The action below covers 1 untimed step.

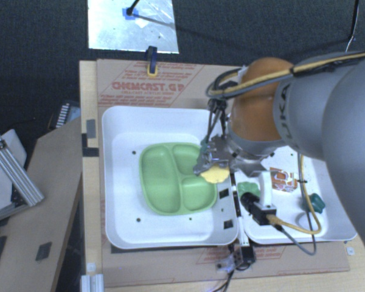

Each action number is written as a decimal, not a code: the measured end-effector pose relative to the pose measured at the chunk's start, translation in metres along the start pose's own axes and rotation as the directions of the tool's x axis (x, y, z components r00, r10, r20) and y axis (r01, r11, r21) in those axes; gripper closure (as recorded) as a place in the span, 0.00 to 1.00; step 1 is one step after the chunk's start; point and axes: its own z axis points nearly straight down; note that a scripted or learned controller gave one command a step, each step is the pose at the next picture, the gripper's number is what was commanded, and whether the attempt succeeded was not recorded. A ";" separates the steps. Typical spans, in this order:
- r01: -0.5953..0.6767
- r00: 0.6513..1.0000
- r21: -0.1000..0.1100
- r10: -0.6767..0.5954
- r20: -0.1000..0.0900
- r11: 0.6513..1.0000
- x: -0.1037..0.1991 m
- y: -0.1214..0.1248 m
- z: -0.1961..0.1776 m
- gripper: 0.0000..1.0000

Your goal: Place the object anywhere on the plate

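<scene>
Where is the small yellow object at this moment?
In the camera view, the small yellow object is just below the gripper, at the right rim of the green divided plate in the left white bin.

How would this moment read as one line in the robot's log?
gripper over green plate right edge | yellow object just below, at rim | grasp unclear

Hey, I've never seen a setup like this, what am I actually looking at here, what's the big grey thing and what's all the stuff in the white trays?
One camera looks down at a slant on a bench. The big grey shape with the orange band is a robot arm reaching in from the right. Its gripper is over the right edge of a green divided plate, which sits in the left white bin. A small yellow object lies right under the gripper at the plate's rim; whether it is gripped is unclear. The right white bin has a green piece, a teal piece and a printed card.
</scene>
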 end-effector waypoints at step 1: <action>0.000 1.000 0.000 0.000 0.000 1.000 0.052 -0.015 -0.001 1.00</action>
